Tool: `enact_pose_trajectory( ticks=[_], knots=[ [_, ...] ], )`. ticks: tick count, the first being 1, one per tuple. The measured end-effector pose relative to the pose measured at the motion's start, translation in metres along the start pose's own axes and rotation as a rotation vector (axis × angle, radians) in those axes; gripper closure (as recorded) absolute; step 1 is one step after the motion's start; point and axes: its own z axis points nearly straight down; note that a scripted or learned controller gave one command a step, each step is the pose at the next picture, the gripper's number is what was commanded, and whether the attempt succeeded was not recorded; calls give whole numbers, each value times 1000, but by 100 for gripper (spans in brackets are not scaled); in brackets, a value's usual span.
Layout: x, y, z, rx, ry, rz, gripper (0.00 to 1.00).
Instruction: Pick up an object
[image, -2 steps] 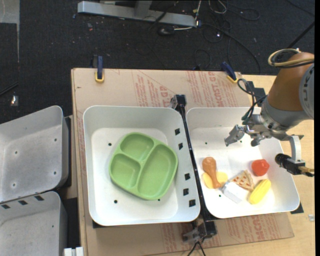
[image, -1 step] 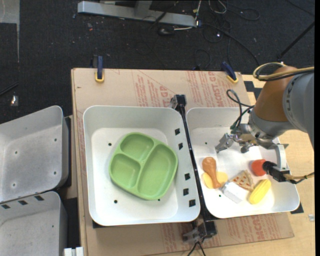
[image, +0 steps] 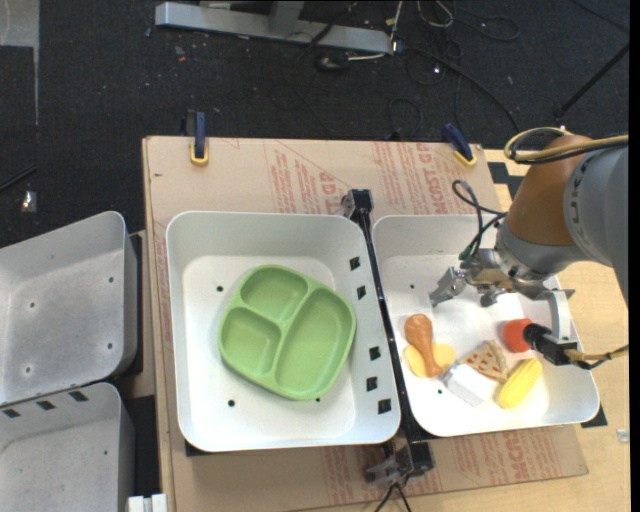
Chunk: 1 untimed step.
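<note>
Tool (image: 470, 283) hangs over right bin (image: 400, 240), upper part; finger state cannot tell. Nearest object: drumstick toy (image: 424, 338), below-left of tool, near, long axis slanting down-right. Red piece (image: 514, 334), yellow piece (image: 519, 383) farther down-right. Nothing gripped.

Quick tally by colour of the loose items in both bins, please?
Green: 1, divided plate, left bin
Orange: 1, drumstick
Yellow: 1, lemon-like piece
Red: 1, round item
Tan: 1, pizza slice
White: 1, small block
Total: 6
</note>
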Motion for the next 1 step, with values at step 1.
enact_pose_trajectory(
  ticks=[1],
  knots=[
    [0,1,-11,-2,-1,1,100]
  ],
)
